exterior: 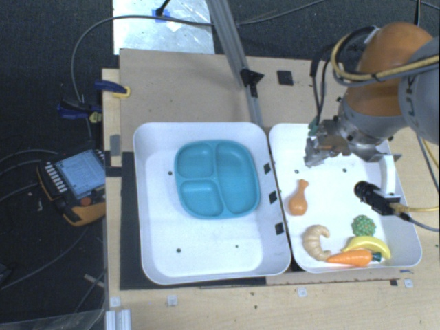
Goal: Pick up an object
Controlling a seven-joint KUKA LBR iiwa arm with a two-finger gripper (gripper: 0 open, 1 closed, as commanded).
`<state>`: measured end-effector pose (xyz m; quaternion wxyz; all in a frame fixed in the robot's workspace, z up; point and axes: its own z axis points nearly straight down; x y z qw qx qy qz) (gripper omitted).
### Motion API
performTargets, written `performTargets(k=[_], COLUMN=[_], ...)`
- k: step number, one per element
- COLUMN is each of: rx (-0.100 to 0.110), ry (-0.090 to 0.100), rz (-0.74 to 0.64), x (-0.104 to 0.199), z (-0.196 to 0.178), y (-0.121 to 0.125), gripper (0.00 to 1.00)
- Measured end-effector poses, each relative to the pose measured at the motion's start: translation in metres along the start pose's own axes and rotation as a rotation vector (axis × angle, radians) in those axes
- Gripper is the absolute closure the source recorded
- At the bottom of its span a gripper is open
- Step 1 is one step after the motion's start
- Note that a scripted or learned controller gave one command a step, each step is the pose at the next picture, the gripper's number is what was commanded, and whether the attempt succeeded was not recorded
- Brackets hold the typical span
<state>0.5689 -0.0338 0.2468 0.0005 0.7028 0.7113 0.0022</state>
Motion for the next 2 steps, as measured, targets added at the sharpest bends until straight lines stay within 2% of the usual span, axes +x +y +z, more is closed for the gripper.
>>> performTargets(k=[1,2], rx=[0.001,0.002], ry=[0.000,-0.001], rz=[0.001,0.002], x=[0.049,0.090], z=[0.012,0.019], y=[0.029,0.044], gripper=[1.00,1.00])
